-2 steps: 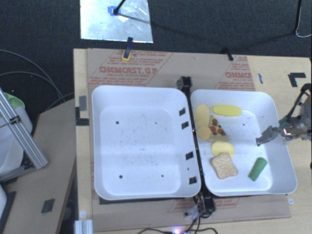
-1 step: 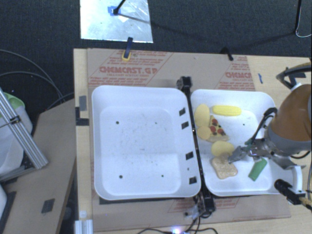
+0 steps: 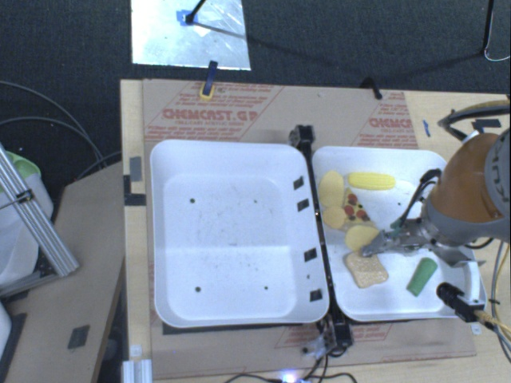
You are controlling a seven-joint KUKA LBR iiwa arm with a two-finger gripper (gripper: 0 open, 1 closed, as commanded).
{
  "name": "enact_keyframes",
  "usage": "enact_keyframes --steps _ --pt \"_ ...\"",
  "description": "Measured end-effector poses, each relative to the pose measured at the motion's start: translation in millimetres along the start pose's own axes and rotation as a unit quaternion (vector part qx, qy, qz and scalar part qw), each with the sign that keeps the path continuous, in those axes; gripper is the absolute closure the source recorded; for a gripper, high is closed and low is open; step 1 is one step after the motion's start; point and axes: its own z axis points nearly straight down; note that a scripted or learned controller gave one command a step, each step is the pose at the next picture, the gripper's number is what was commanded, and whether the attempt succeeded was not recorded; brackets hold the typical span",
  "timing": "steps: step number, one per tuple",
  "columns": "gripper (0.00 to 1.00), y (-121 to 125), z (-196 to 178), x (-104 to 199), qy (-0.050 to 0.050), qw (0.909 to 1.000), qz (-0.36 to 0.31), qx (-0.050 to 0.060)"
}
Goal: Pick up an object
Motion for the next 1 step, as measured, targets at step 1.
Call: enact_keyframes --steps 1 --pt "0.0 21.2 -0.6 34.1 -0.002 1.0 0.0 -0.002"
